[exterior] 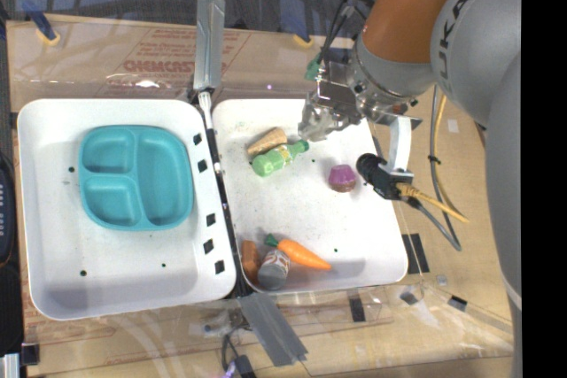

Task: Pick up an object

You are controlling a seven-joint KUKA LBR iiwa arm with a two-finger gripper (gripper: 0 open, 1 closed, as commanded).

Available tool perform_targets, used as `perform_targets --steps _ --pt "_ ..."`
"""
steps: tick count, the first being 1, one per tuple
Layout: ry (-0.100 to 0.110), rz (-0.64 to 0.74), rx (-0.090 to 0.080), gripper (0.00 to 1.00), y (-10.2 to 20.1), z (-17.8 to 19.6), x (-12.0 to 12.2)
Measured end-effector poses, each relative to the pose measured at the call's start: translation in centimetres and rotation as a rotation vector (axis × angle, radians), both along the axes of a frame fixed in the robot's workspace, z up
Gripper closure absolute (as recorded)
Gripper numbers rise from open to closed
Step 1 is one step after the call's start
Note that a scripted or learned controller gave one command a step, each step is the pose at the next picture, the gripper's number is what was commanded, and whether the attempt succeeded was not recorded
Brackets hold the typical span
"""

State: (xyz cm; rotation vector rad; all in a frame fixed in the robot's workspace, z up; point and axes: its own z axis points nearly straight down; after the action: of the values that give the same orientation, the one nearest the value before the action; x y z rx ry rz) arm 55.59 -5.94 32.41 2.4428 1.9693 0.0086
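Note:
The right bin (372, 266) holds a green bottle (277, 158) lying on its side, with a tan bread-like piece (266, 140) just behind it. A purple object (343, 178) rests toward the bin's right. At the front edge lie an orange carrot (301, 254) and a small grey-brown can (273, 269). My gripper (313, 127) hangs over the back of the right bin, its tips just right of the green bottle's cap end. Nothing shows between them.
The left bin (53, 279) holds a teal divided plate (137, 175). A grey divider bar (209, 40) runs between the bins at the back. Black cable parts and a yellow wire (425, 199) hang by the right bin's right wall.

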Motion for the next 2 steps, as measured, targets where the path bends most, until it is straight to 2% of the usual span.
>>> perform_targets --steps 1,2 --pt "0.008 0.028 0.001 1.0 6.1 -0.3 2.6" --pt "0.009 -0.345 0.0 1.0 14.1 -0.1 6.5"
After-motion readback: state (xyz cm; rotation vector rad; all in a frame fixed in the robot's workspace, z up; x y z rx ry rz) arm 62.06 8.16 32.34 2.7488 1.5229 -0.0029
